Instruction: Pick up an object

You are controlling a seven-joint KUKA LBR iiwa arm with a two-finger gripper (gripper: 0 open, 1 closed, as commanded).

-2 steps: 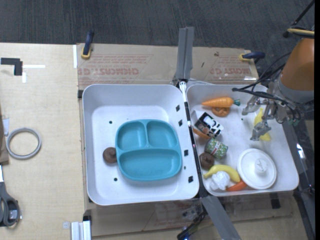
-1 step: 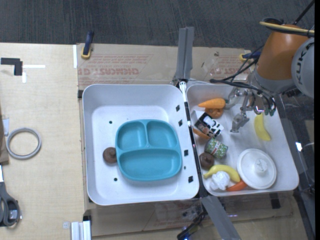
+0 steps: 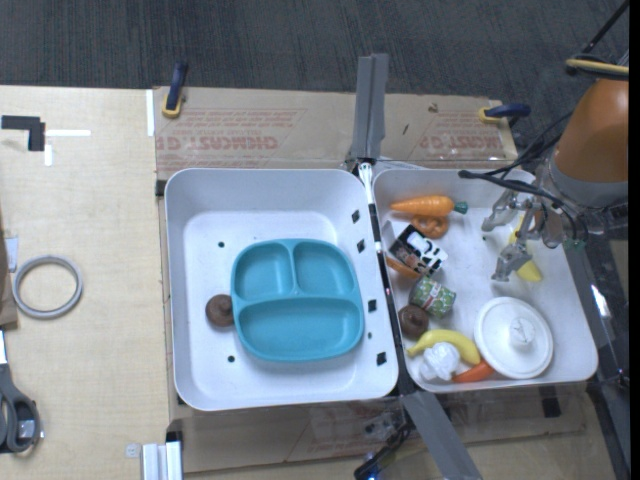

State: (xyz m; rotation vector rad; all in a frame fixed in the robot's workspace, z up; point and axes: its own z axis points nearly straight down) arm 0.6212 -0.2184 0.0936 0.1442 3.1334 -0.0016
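Note:
My gripper [image 3: 503,243] hangs over the right side of the right bin [image 3: 575,298], its two metal fingers [image 3: 511,262] spread open with nothing between them. A small yellow block [image 3: 530,271] lies just below and right of the fingers. In the same bin lie an orange carrot [image 3: 422,206], a black-and-white toy [image 3: 418,250], a green can [image 3: 432,296], a brown round piece [image 3: 413,319], a banana [image 3: 450,343], a red pepper [image 3: 473,372] and a white lidded bowl [image 3: 513,336].
The left bin [image 3: 190,258] holds a teal divided plate [image 3: 297,298] and a brown round piece [image 3: 219,310] beside it. On the bench to the left lie a grey tape ring [image 3: 45,286] and scissors [image 3: 15,423]. A grey divider bar [image 3: 368,108] rises between the bins.

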